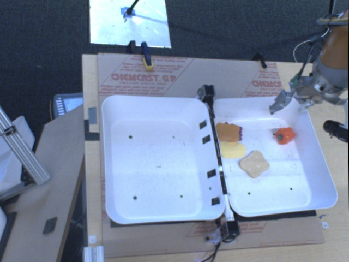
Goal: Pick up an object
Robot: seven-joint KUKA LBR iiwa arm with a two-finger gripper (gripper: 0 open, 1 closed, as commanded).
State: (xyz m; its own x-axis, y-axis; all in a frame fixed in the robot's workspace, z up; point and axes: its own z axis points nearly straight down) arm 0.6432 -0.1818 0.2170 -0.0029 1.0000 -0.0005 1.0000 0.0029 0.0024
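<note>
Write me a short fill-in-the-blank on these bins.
1. All the objects lie in the ___ bin.
2. The tomato is coloured ___.
3. The yellow piece lies between the orange block and the ___ cookie.
4. The gripper hangs over the right bin's ___ edge.

Missing: right; red; tan; far

Arm (334, 59) (upper part) beyond right edge

Red printed lettering reading "CHEMCAST G P" runs across the tan paper-masked sheet (163, 75) that lies under the two white bins, near its far left edge. The same red wording repeats at the sheet's far right corner, partly cut off and slanted. Smaller red print beneath each line is too blurred to read.
</note>
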